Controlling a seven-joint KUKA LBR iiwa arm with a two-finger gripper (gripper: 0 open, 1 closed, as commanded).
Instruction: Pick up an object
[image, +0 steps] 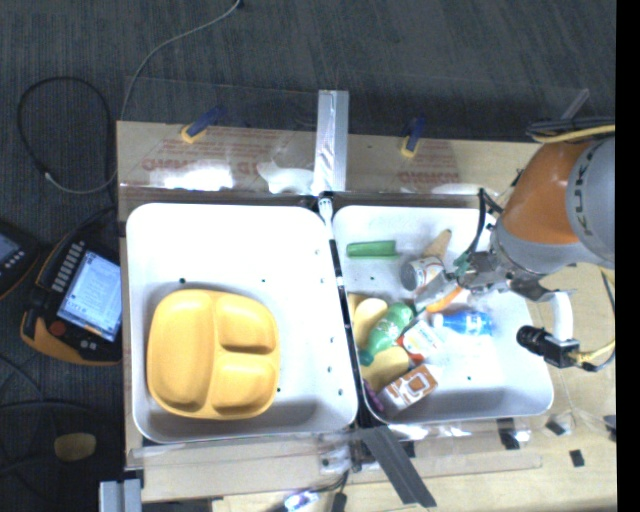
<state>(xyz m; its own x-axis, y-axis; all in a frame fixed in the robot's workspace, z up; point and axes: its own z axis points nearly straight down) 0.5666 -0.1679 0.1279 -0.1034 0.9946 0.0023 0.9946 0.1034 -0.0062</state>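
The right bin (500, 395) holds a heap of small things. A green stick (371, 248) lies near its back left, with a silver can (420, 272) and a wooden-handled tool (439, 243) beside it. Further forward lie a blue-and-white bottle (464, 323), a green bottle (384, 331), a yellow piece (368, 310) and a brown box (411, 385). My gripper (472, 274) hangs low over the middle of this bin, just right of the can and above an orange piece (448, 296). Nothing is visibly held in it.
The left bin (230, 225) holds a large yellow divided tray (212, 352) at its front. A metal divider (331, 140) stands at the back between the bins. The arm's orange band (545, 205) overhangs the right bin's far right corner. A black fitting (545, 342) juts over its right wall.
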